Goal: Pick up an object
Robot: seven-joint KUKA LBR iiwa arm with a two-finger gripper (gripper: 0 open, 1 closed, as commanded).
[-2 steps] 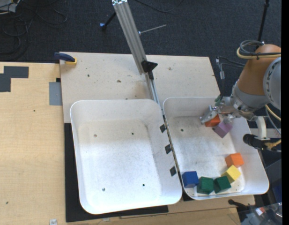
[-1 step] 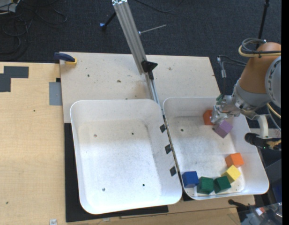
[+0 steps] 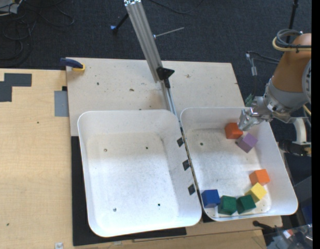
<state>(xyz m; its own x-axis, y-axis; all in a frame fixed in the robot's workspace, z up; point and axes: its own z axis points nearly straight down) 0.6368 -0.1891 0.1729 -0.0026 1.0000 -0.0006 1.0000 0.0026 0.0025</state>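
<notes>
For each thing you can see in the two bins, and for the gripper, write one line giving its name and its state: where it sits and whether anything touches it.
gripper: low over right bin's far side, above red and purple blocks.
red block: on bin floor, beside purple block.
purple block: on floor, tilted.
orange block: near right wall, loose.
yellow block: beside orange block.
two green blocks: near edge, side by side.
blue block: near edge, by divider.

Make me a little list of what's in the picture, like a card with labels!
bins: left bin and right bin, side by side
blocks in right bin: red block, purple block, orange block, yellow block, two green blocks, blue block
gripper: above the red and purple blocks
</notes>
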